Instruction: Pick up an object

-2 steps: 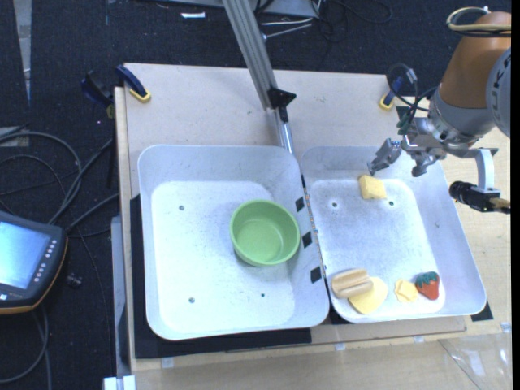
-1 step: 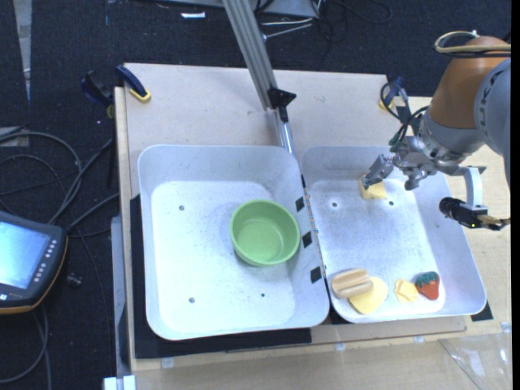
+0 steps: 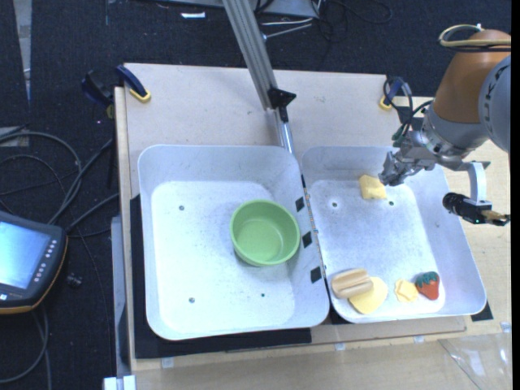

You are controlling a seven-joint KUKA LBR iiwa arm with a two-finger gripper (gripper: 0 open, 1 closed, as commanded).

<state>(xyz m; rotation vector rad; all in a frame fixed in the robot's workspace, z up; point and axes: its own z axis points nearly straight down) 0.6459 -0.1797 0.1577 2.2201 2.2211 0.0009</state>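
Overhead, I logged the arm [image 3: 475,80] reaching in over the bench's right edge, wrist angled down into the right bin [image 3: 451,254]. The jaws [image 3: 392,175] sat low at the bin's far end, tips just beside a small yellow piece [image 3: 372,188] lying on the bin floor near its far-left corner. I could not tell whether the jaws were spread or closed; the tips were dark and too small to read, and I could not tell if they touched the piece. Nothing showed lifted off the floor.

Along the near edge of that bin I noted a tan bun-shaped item [image 3: 351,281], touching a pale yellow lump [image 3: 368,298]; just beside those, a small yellow chunk [image 3: 405,290], then a red strawberry-like toy [image 3: 428,285] at the near-right corner.

The left bin [image 3: 162,299] held a green bowl [image 3: 264,232], upright, toward its right side.
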